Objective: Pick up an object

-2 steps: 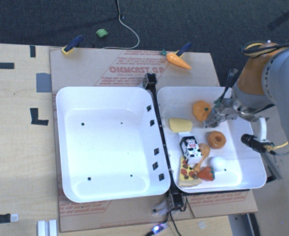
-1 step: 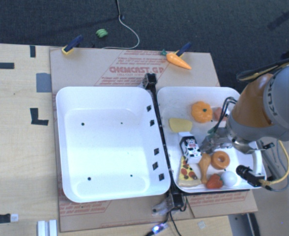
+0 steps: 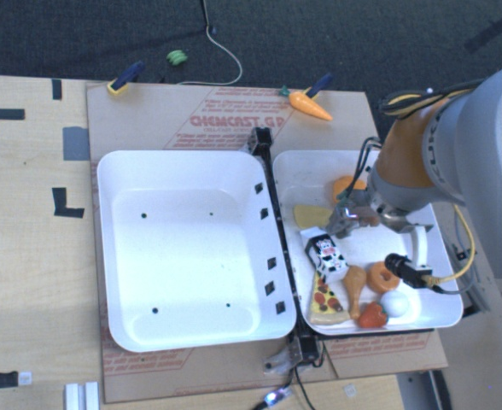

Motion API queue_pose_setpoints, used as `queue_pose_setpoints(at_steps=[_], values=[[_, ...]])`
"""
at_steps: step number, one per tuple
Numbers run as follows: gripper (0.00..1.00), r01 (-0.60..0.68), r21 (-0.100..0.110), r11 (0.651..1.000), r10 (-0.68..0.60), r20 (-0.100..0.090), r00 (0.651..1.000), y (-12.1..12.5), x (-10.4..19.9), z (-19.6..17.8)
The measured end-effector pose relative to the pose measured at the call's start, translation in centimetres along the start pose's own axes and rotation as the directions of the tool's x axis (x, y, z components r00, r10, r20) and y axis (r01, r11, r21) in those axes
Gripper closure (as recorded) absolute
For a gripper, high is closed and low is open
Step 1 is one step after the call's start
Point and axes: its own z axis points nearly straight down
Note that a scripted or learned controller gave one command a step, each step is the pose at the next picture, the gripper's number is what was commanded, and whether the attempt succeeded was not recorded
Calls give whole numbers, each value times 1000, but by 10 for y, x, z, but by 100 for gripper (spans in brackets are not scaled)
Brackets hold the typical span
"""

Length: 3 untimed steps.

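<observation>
My gripper (image 3: 345,218) hangs low in the right bin (image 3: 298,165), just above a black-and-white cow toy (image 3: 326,253) and right of a pale yellow cheese wedge (image 3: 312,216). An orange round object (image 3: 347,186) lies partly hidden behind the wrist. Toward the front of the bin lie a pizza slice (image 3: 324,302), an ice cream cone (image 3: 354,285), a glazed doughnut (image 3: 382,277), a red tomato-like piece (image 3: 372,315) and a white ball (image 3: 397,303). Nothing shows between the fingers.
The left bin (image 3: 183,246) stands beside the right one, with a black divider clip (image 3: 259,140) between them. A toy carrot (image 3: 309,105) and clamps lie on the cardboard behind the bins. The arm's bulk covers the right bin's right side.
</observation>
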Motion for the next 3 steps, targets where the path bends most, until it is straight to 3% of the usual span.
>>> queue_pose_setpoints(at_steps=[1, 2, 3], values=[[0, -4, 3, 1000, 4, -1, 1000, -2, -2, 0], [0, -7, 3, 1000, 7, 1, 1000, -10, -41, 0], [0, 0, 1, 1000, 0, 0, 1000, 43, -12, 0]])
